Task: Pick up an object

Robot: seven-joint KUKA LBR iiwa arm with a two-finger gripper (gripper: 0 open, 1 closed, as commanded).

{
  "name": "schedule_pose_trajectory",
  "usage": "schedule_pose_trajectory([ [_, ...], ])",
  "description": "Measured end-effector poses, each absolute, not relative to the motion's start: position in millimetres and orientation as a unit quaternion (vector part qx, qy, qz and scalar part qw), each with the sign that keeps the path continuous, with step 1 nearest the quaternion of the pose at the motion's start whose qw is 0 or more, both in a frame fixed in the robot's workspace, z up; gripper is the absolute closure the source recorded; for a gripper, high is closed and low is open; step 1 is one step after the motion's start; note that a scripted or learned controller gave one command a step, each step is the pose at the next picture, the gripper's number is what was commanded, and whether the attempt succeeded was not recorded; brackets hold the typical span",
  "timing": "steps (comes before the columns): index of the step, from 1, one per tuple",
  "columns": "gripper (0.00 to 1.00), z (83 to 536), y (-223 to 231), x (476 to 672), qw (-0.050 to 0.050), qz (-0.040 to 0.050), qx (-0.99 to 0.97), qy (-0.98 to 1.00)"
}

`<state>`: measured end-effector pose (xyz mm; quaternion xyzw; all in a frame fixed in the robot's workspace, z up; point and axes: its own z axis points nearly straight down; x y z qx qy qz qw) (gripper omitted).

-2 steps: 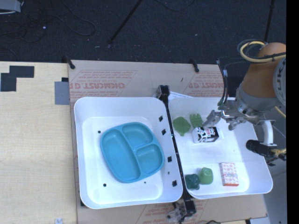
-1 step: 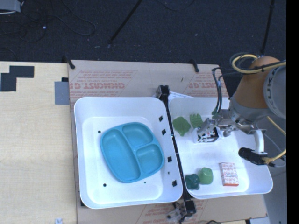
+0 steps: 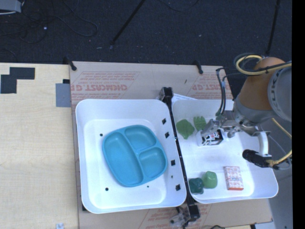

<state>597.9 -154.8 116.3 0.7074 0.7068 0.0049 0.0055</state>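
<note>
Right, we see the gripper [image 3: 211,136] low in the right bin [image 3: 267,187], just beside the pale green piece [image 3: 185,128]; we cannot tell its state; red-and-white box [image 3: 233,178] lies near that bin's front edge.

Both bins are plain white: the left bin [image 3: 90,123] and the right bin [image 3: 252,187]. A sky-blue divided plate [image 3: 133,154] lies in the left bin. Near the right bin's upper left corner sit two leaf-green pieces [image 3: 185,128]. By its lower edge are a dark green block [image 3: 196,185], a light green cup [image 3: 209,179] and a small box [image 3: 233,178], red-orange and white in a fine pattern. The arm [image 3: 259,87] is grey with an orange band. The bench [image 3: 33,142] is pale wood with black and grey squares; brown cardboard [image 3: 119,82] under the bins bears red lettering.
</note>
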Motion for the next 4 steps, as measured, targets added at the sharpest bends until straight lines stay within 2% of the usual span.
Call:
schedule_pose_trajectory([
  [1, 1.0, 129.2, -160.7, 599.6, 0.014, 0.0037, 0.708, 0.706],
  [2, 1.0, 175.6, -167.2, 596.0, 0.0, 0.0001, 0.708, 0.706],
  [3, 1.0, 239.3, -168.9, 595.7, 0.002, 0.001, 0.707, 0.707],
  [4, 1.0, 241.5, -169.1, 595.8, 0.0, -0.0002, 0.706, 0.708],
])
